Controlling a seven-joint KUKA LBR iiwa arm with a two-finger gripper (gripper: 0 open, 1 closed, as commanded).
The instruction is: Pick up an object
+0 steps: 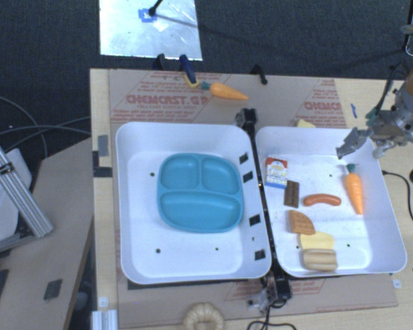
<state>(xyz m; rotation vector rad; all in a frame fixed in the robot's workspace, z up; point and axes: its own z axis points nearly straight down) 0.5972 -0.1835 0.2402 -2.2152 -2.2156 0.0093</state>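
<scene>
The right white bin [389,253] holds several toy foods: an orange carrot [355,192], a red sausage [321,200], a brown bar [292,193], a small red and white carton [276,171], a toast slice [301,222], a yellow cheese block [316,240] and a bread roll [319,259]. My gripper [363,148] hangs over the bin's far right corner, just beyond the carrot's green tip. Its two fingers stand apart with nothing between them.
The left bin [134,253] carries a blue divided plate [199,191]. A second carrot [224,91] lies on the board behind the bins. A yellow piece [305,123] sits at the right bin's back rim. A beige ring [204,317] lies at the bench front.
</scene>
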